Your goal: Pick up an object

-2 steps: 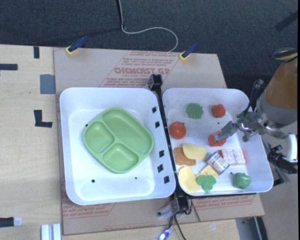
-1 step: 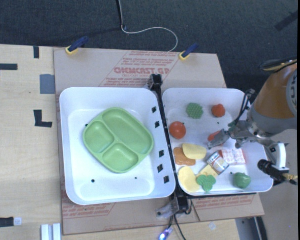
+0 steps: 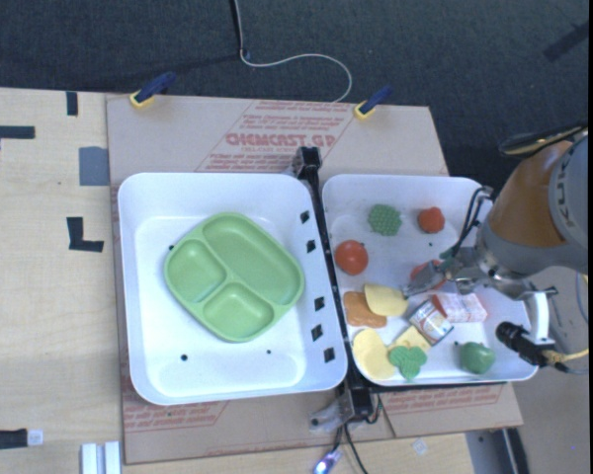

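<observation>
The right bin [image 3: 405,188] holds several toy foods. Among them are a red tomato [image 3: 352,256], a green bumpy piece [image 3: 383,219] and a small red-orange piece [image 3: 431,219]. Further forward lie an orange piece [image 3: 361,309], yellow slices [image 3: 383,299], a green broccoli [image 3: 408,360] and a green lump [image 3: 476,357]. A small labelled can [image 3: 430,321] and a white and red packet [image 3: 465,309] lie together. My gripper [image 3: 428,276] hangs low in this bin, just above the can and packet and right of the tomato. Nothing is visibly held in it.
A green divided plate [image 3: 234,276] lies in the left bin [image 3: 148,363]. A black divider [image 3: 316,255] runs between the two bins. The arm [image 3: 534,215] covers the right bin's right wall. A white cable [image 3: 296,62] lies on the dark floor behind.
</observation>
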Controlling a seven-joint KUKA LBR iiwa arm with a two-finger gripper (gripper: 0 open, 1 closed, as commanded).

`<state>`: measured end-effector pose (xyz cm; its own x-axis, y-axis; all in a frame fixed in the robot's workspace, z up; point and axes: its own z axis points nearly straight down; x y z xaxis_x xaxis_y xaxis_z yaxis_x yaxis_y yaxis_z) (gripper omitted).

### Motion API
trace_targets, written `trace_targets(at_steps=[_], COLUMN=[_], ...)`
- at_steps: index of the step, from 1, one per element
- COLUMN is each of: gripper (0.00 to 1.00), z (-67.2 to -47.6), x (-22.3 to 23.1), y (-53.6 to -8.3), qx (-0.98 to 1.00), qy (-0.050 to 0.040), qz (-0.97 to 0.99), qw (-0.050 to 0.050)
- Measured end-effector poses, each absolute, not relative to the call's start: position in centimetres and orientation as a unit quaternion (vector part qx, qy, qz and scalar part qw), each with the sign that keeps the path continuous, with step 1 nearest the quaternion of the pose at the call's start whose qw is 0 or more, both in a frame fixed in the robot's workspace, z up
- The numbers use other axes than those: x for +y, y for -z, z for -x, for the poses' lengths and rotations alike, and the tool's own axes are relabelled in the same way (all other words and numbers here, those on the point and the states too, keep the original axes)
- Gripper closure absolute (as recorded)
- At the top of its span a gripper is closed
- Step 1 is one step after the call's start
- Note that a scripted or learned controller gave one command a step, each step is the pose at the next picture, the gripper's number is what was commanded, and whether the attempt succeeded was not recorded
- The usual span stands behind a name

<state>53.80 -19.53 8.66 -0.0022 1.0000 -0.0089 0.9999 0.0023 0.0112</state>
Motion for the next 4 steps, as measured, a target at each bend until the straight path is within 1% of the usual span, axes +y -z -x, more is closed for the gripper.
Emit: trace_targets(at_steps=[1, 2, 4], gripper=[1.0, 1.0, 1.0], z=[-53.6, -53.8, -54.1], x=[-19.4, -19.5, -20.2], y=[-9.5, -13.6, -22.7], qx=[0.708, 0.707, 0.708], qy=[0.0003, -0.0001, -0.0005], qz=[-0.707, -0.707, -0.707], qw=[0.002, 0.0, 0.001])
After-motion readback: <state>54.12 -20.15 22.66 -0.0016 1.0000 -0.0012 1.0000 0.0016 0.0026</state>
